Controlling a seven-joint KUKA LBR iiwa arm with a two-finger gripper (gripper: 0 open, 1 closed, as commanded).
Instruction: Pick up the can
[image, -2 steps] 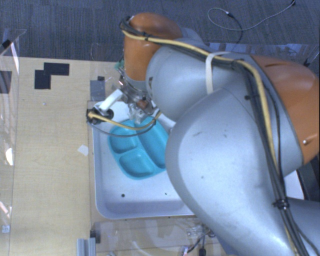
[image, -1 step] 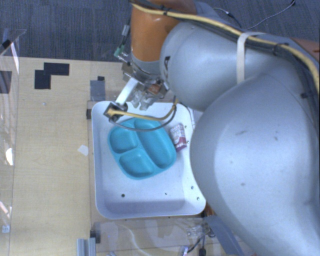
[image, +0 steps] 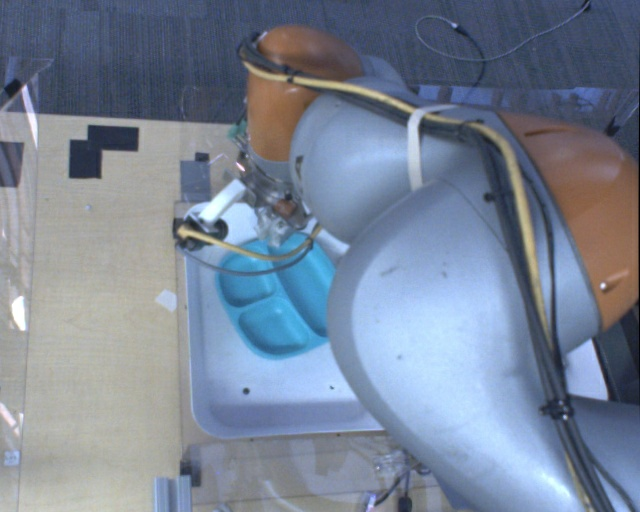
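Wooden bench (image: 100, 300) carries a white bin (image: 215, 390); inside it lies a blue divided tray (image: 270, 305), end effector (image: 275, 225) just above its far edge, grip state impossible to tell.

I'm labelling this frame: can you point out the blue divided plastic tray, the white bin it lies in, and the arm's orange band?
blue divided plastic tray (image: 272, 310), camera view, lower compartment.
white bin (image: 262, 405), camera view, bare floor near front wall.
orange band (image: 275, 100), camera view, its left face.

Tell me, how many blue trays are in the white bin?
1. The blue tray lies in the white bin, partly under the gripper; the arm may hide others.
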